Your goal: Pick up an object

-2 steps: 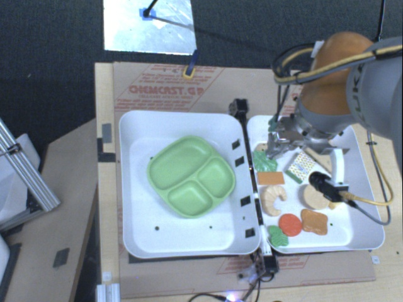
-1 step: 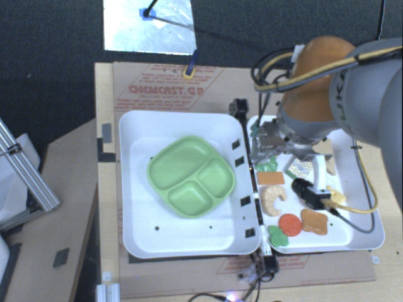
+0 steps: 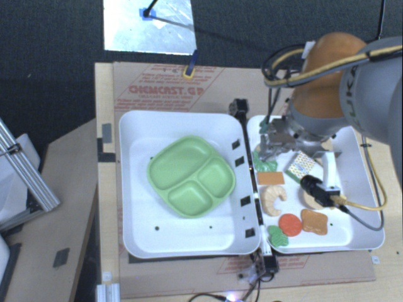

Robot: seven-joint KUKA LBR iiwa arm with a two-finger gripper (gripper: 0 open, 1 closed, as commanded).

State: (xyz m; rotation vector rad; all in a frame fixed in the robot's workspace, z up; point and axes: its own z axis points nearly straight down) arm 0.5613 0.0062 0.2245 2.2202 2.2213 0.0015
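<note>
The right bin (image 3: 359, 168) holds several toy foods. A green leafy piece (image 3: 264, 165) lies by its left wall, with an orange slab (image 3: 271, 178) and a pale curled piece (image 3: 274, 198) below it. A red disc (image 3: 290, 224), a brown chunk (image 3: 314, 222) and a small green piece (image 3: 277, 234) sit near the front. A checkered packet (image 3: 301, 165) and a white tube (image 3: 330, 167) lie further right. My gripper (image 3: 272, 145) hangs low over the bin's upper left, just above the green leafy piece. Nothing is visibly held.
The left bin (image 3: 135, 168) holds a green divided plate (image 3: 191, 176). A black divider (image 3: 247, 168) separates the bins. A black plug on a yellow cable (image 3: 317, 189) crosses the right bin. The bulky arm (image 3: 340, 87) covers the right bin's back.
</note>
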